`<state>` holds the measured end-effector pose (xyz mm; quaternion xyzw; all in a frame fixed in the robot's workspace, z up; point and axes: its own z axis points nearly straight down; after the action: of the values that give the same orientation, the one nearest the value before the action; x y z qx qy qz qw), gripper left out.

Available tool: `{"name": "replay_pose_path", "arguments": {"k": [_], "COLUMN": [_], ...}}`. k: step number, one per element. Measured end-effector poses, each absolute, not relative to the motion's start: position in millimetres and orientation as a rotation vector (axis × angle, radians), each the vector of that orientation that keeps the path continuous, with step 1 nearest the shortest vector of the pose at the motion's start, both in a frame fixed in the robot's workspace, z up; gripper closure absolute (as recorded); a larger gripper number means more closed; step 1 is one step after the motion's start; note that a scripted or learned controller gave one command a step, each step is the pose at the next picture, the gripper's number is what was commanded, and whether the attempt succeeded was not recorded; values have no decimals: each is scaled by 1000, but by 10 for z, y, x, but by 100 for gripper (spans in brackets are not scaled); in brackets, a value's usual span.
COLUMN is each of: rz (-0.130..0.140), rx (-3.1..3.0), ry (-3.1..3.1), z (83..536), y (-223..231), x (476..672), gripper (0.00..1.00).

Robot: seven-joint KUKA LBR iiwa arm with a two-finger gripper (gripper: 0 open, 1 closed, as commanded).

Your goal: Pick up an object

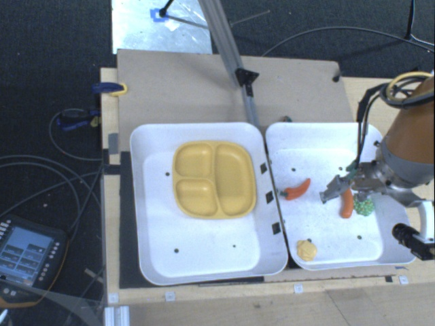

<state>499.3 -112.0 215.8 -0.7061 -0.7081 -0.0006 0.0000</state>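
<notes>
Right bin (326,260), near edge: yellow lump (307,250). Mid-bin: gripper (338,189), whether it is open or closed cannot be told; orange carrot (346,204) just right of it, long axis near-to-far; green piece (365,207) beside. Further left: red sausage (297,189).

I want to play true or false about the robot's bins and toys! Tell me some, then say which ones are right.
1. The yellow divided tray lies in the left bin. True.
2. The green toy is in the left bin. False: it is in the right bin, beside the gripper.
3. Two orange carrot-like toys lie in the right bin, one left of the other. True.
4. The small yellow toy sits on the divided tray. False: it lies in the right bin's near left corner.
</notes>
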Motion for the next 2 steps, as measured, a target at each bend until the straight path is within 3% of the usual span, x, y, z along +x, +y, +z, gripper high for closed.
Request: {"name": "replay_pose_path", "arguments": {"k": [1, 2], "rz": [-3, 4], "rx": [-2221, -2218], "ry": [-2223, -2218], "z": [2159, 1540], "y": [-1120, -1116], "x": [4994, 4944], "gripper": [0, 0]}}
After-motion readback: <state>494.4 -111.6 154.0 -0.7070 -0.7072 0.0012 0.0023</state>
